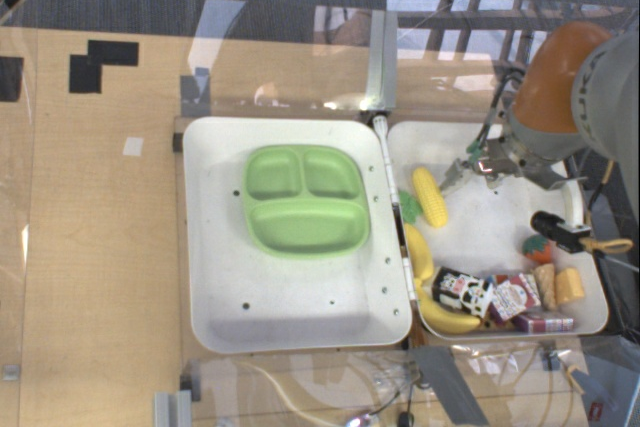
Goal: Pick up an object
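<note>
Metal fingers on the gripper [478,165] looked spread apart and held nothing; they hung over the bare upper part of the right bin [445,137], near its back wall. Just left of them lay the corn cob [430,196], yellow, on its side, its length running away from the camera, and it was the nearest thing to take. I judged it a light plastic toy, stiff and a little slick, with a ribbed skin that should give the pads some bite; a hold across its middle, fingers set either side of its narrow width, looked safest, since a pinch near a tapered end could squirt it out. Below it a banana [418,251] lay along the bin's left wall, and a second banana [446,317] curved along the front edge beside a small black and white carton [462,291]. In the left bin [215,315] sat a green divided plate [304,200], well apart from the arm
</note>
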